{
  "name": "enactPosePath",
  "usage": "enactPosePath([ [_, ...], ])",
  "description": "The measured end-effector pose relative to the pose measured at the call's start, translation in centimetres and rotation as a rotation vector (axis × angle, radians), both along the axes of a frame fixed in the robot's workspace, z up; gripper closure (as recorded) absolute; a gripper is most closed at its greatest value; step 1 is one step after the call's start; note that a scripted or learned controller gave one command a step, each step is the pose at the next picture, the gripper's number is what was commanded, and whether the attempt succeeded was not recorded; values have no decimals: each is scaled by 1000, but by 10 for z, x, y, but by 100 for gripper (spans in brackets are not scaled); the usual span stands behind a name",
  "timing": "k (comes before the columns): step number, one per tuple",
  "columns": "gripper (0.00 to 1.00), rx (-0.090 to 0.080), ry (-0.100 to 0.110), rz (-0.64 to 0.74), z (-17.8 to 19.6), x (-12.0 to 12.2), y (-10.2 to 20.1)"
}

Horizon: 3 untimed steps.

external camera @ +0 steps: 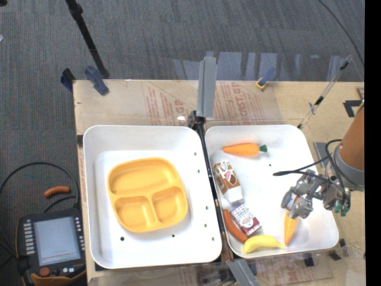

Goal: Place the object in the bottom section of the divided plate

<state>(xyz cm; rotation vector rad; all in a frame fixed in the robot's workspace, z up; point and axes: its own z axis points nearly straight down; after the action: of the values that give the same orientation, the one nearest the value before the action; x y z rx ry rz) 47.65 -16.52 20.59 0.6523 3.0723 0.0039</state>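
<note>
Gripper [299, 206] hangs low over the lower right part of the right bin [309, 139], at the end of my grey arm [357, 159] reaching in from the right. I cannot tell how its fingers stand from this slanted view. Just beneath it, touching or nearly touching, lies a small orange cone-shaped toy, probably a carrot piece [289, 229], pointing toward the bin's near edge; I judge this the object I am after, though nothing shows it held. Beside its tip lies a yellow banana [262, 243], and left of that a red sausage [233, 226] under a small red-and-white carton [244, 218]. Farther up sit a brown-and-white milk carton [227, 180] and a whole carrot with a green top [243, 150]. These toys crowd the bin's left and near sides, so a descent here risks nudging the banana. Well apart, in the left bin [95, 154], rests the yellow divided plate [147, 193], lying flat. Its compartments nearest the bench's front edge are where the object must go, which calls for a carry across the divider between bins.
</note>
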Motion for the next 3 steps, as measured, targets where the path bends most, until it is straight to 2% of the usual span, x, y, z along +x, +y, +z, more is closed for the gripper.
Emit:
enactPosePath([
  [1,100,-1,0,98,-19,58,71],
  [2,100,-1,-4,740,10,89,122],
  [3,100,-1,-4,663,-5,116,90],
])
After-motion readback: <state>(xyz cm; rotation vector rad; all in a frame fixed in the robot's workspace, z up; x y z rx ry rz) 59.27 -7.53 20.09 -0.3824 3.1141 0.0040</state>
